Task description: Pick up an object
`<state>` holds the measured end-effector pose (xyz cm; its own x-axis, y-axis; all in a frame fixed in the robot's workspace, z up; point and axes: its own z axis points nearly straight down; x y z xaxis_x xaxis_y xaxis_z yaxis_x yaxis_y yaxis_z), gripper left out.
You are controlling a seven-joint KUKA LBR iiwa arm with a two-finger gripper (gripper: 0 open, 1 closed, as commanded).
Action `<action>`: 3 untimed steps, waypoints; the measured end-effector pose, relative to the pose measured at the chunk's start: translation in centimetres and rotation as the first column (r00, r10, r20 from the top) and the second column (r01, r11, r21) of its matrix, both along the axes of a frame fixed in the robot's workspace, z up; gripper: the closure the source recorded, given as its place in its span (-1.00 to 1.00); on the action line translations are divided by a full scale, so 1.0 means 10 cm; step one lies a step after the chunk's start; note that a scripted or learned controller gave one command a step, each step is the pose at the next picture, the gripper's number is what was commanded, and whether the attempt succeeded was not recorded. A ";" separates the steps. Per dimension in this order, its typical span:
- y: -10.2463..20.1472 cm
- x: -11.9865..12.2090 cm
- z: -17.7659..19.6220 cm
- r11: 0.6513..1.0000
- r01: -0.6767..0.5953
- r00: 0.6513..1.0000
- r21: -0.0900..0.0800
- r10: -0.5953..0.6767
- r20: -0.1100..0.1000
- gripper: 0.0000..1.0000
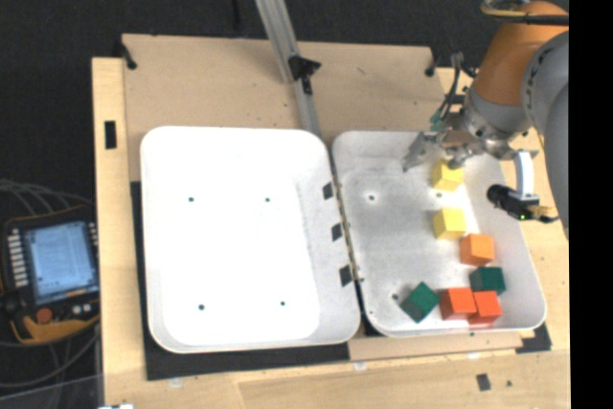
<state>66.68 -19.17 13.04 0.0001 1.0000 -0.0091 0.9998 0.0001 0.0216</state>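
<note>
My gripper [439,154] hangs over the far part of the right bin [378,206], below the orange wrist band. A yellow block [447,176] lies right under it, touching or almost touching its tip; whether it is gripped is unclear. A second yellow block [448,223] sits nearer the front, with an orange block [477,249] just beyond it. Along the bin's front right lie a dark green block [488,280], a green block [419,301] and two orange-red blocks [458,302] [486,306].
The left bin [239,235] stands beside the right one, joined by black clips [337,230]. A slanted metal pole [273,5] rises from the bench's back edge. A teach pendant [53,263] lies off the bench at far left.
</note>
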 end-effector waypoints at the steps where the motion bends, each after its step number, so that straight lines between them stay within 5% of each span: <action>1: -0.01 0.01 0.11 1.000 -0.001 1.000 -0.004 0.001 0.006 1.00; 3: 0.05 0.01 1.22 1.000 -0.005 1.000 0.007 0.005 -0.013 1.00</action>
<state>66.82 -18.70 25.28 -0.0053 1.0000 -0.0021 1.0000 0.0053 0.0083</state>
